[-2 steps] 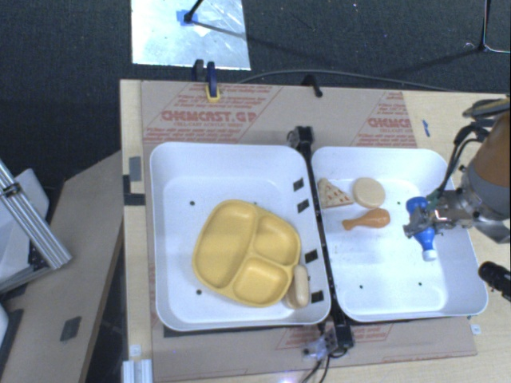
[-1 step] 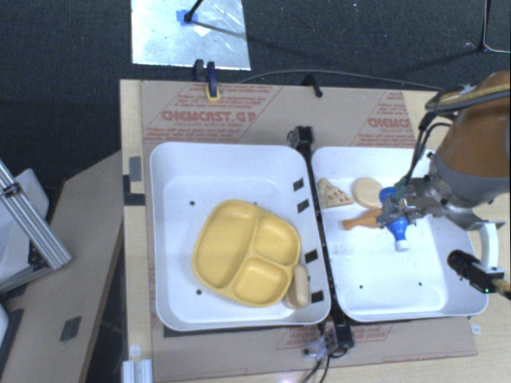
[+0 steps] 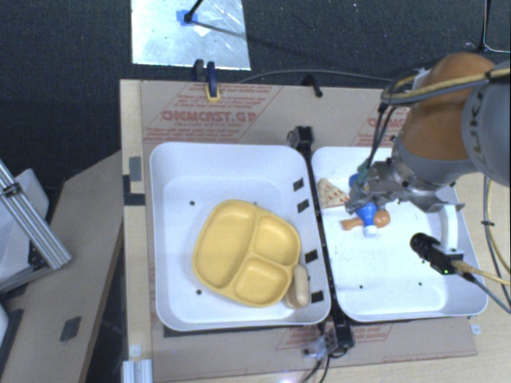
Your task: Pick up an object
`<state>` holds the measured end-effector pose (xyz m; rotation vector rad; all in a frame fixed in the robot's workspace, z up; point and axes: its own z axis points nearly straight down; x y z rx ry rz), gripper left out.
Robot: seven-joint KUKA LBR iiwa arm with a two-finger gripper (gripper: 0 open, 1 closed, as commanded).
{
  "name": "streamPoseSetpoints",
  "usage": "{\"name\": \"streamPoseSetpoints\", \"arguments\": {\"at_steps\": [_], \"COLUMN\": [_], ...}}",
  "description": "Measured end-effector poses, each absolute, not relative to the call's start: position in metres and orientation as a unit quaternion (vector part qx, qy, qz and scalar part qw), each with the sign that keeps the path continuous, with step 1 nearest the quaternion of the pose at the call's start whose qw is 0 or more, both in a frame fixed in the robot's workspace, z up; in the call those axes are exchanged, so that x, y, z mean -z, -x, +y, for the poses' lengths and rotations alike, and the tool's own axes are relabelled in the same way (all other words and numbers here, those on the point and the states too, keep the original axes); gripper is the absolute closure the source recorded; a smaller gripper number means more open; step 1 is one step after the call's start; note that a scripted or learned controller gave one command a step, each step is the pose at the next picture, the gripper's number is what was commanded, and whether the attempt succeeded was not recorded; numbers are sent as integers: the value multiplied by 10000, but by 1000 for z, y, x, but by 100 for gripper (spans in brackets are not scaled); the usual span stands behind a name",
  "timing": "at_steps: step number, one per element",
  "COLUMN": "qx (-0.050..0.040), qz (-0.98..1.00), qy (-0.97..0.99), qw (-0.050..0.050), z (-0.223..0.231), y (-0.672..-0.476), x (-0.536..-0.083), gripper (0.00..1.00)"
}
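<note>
Two bins: yellow tray [image 3: 247, 252] fills left; claw [image 3: 366, 196] over blue-orange toy [image 3: 367, 217] right, grip state unclear.

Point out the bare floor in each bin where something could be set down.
Left bin: bare along its far wall and left side, around the yellow divided plate. Right bin: bare near half. Crowded at its far end, around the gripper, blue-and-orange toy and cracker piece.
</note>
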<state>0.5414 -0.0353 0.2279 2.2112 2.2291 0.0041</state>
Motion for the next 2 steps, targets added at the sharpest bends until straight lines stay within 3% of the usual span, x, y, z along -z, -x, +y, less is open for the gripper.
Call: {"name": "streamPoseSetpoints", "arguments": {"at_steps": [2], "qx": [-15], "qz": [7107], "qy": [-7035], "qw": [0], "z": [67], "y": [-574], "x": [-214], "gripper": [100]}}
